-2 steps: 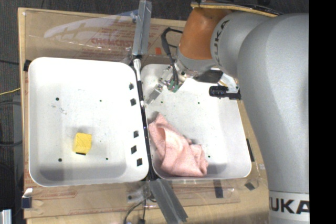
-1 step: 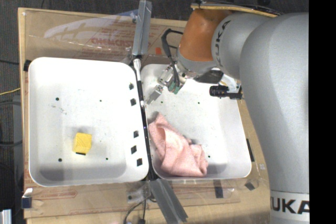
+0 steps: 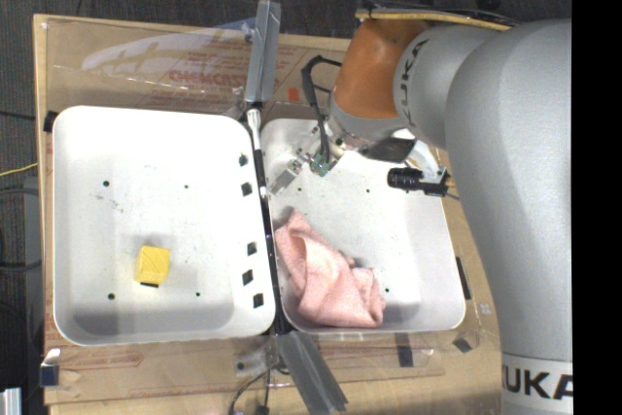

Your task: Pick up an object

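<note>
Pink crumpled cloth (image 3: 328,282) lies at the right white bin's (image 3: 442,248) near-left corner; one small yellow foam block (image 3: 153,265) sits in the left white bin (image 3: 87,209). Whether the grey arm's gripper (image 3: 316,160) has its fingers apart cannot be told. Descending there risks closing on bare floor.

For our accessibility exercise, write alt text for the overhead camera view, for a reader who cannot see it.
A grey robot arm with an orange band reaches from the right over the right bin, where a crumpled pink cloth lies against the bin's near left corner. A small yellow block sits in the left bin, near its front edge.
</note>
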You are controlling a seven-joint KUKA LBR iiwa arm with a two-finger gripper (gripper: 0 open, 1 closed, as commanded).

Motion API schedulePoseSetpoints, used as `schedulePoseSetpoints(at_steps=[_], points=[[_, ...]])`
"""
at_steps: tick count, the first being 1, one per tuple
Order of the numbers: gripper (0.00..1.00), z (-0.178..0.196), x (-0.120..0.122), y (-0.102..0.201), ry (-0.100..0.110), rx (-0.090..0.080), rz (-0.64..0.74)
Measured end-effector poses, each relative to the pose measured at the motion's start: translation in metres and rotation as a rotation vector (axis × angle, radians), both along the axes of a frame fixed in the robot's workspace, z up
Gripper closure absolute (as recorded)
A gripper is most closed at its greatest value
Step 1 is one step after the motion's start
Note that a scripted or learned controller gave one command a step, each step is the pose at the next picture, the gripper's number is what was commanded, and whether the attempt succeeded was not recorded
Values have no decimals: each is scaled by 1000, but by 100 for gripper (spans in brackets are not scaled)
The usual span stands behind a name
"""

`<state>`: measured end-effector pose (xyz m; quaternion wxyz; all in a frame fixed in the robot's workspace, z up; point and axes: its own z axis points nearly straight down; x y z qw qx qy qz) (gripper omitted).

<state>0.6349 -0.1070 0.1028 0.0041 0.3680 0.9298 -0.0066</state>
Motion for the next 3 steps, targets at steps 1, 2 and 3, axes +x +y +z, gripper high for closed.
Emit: schedulePoseSetpoints(at_steps=[1,2,3], points=[[0,-6,8,-4,7,2,-38],[0,-5,9,-3,4,-2,-2],[0,-6,13,-6,18,8,-49]])
